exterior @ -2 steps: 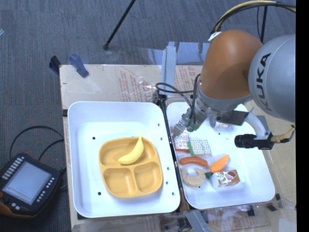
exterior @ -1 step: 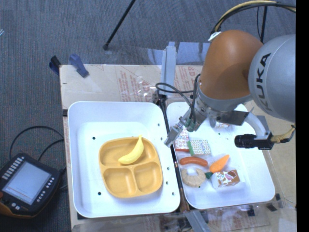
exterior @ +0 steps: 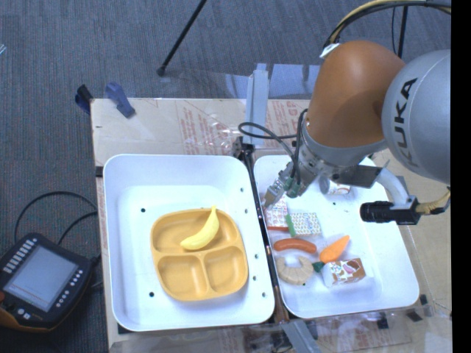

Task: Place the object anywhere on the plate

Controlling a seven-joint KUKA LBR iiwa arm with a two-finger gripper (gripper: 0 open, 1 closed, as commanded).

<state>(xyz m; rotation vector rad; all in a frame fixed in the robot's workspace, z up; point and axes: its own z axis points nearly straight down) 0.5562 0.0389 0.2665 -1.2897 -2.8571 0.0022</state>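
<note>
Gripper point(exterior: 283, 188) hovering over the near-left part of the right bin point(exterior: 401, 271); cannot tell whether wide, narrow, or holding anything. Banana point(exterior: 202, 232) already lying on the yellow plate point(exterior: 197, 267), well off to the gripper's left in the left bin point(exterior: 125, 197), resting in the top compartment. Carton point(exterior: 277, 215) just below the gripper, sausage point(exterior: 294, 245), carrot point(exterior: 335, 248) and bagel point(exterior: 297, 269) farther below and right. If picking another: best to drop straight down on the carton, centred, clear of the bin wall and neighbouring sausage.
</note>
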